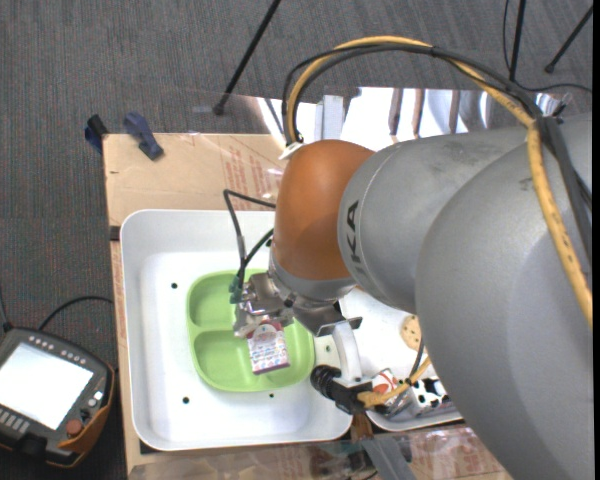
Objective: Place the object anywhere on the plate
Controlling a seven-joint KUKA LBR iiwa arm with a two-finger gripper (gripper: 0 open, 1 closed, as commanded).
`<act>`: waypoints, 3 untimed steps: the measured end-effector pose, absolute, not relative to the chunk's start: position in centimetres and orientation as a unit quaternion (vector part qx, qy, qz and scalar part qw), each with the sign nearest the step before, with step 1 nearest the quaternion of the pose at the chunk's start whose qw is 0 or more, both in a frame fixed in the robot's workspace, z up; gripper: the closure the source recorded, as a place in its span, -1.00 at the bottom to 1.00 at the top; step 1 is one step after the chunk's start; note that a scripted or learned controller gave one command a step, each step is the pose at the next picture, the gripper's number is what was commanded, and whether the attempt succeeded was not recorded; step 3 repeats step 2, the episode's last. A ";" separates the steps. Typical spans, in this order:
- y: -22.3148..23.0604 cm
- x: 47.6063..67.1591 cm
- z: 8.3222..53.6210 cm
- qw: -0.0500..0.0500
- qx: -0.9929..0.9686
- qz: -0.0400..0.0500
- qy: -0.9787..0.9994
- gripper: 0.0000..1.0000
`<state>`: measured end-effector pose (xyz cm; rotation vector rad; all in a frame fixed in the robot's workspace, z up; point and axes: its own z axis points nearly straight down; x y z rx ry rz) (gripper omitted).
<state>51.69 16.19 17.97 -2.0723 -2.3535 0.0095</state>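
My arm fills the right half of the frame, grey and bulky, with the orange band [315, 208] at the centre. Below the band, my claw [261, 320] hangs over the green plate [208, 303], which lies in the left bin [150, 258], in the lower middle of the frame.

Right under the claw is the object, a small flat packet [268, 352], pinkish with a fine printed pattern. Its upper edge sits up against the claw's tip and the rest of it hangs down over the plate's lower compartment, toward the plate's right side. It looks caught between my fingers at its top, but the wrist hides the fingers themselves, so I cannot tell how wide the claw stands or whether the packet is truly gripped or just lying on the plate below it.

The plate has two compartments with a ridge between them; the claw is above that ridge, and the packet reaches down from there.

To the lower right, the right bin [405, 423] shows under my arm, with a few small things in it: a black-and-white patterned piece [430, 393], something round and tan [412, 331], and a red and orange bit [385, 383]. I cannot make them out better.

The bins rest on the desk [180, 173], covered in brown cardboard. At the desk's upper left corner sits a blue clamp [140, 133]. In the lower left of the frame, on the floor, lies a pendant [40, 393] with a pale screen.
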 end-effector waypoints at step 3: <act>13.2 52.6 17.6 0.002 -0.658 0.003 -0.753 -1.00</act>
